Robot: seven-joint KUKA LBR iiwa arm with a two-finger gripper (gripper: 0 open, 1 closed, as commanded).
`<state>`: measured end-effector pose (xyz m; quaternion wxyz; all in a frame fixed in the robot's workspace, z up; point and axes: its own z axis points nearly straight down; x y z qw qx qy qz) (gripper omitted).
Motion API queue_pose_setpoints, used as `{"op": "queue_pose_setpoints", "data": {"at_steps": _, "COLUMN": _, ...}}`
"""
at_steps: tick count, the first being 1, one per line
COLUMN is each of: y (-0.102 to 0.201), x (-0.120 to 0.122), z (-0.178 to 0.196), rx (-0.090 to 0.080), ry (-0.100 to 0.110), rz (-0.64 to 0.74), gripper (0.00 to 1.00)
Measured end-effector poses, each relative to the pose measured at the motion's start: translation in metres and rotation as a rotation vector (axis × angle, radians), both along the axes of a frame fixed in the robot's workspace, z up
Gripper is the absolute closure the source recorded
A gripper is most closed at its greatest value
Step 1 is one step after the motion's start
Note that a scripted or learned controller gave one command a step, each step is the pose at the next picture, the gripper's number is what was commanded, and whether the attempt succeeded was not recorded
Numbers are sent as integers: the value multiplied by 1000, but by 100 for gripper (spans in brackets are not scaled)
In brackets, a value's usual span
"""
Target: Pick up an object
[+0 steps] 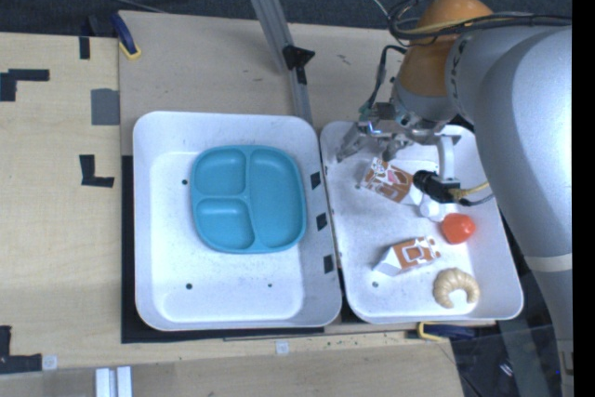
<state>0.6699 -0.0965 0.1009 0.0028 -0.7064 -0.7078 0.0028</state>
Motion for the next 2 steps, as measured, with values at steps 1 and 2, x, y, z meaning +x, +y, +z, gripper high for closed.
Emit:
{"op": "queue_pose_setpoints", "data": {"at_steps": 1, "y": 0, "x": -1, "z": -13, "rx": -2, "ry": -1, "rz": 0, "gripper": 0}}
{"op": "queue_pose_setpoints", "data": {"at_steps": 2, "y": 0, "x": -1, "z": -3, "rx": -3, "ry": -1, "rz": 1, "gripper": 100}}
